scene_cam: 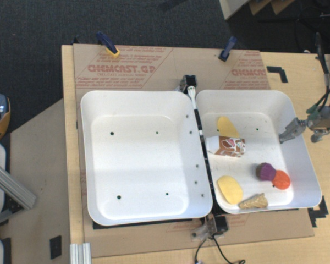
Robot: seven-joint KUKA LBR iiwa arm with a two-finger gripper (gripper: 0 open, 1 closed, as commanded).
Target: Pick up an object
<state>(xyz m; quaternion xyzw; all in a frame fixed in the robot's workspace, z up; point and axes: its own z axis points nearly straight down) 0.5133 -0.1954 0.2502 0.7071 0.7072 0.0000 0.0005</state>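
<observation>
The right white bin [297, 164] holds several small objects. A yellow piece [227, 126] lies near its middle, with a brown-and-white packet [231, 146] just below it. A purple lump [266, 171] touches an orange ball [281, 180] at the lower right. Along the near wall lie a pale yellow oval [230, 189] and a tan wedge [254, 202]. My gripper [290, 131] reaches in from the right, over the bin's right rim. It is apart from every object and nothing shows in its grasp.
The left white bin [99, 120] sits beside the right one on a cardboard sheet [154, 65]. Blue clamps [108, 44] [227, 48] pin the sheet's far edge. Cables hang at the far right [324, 87].
</observation>
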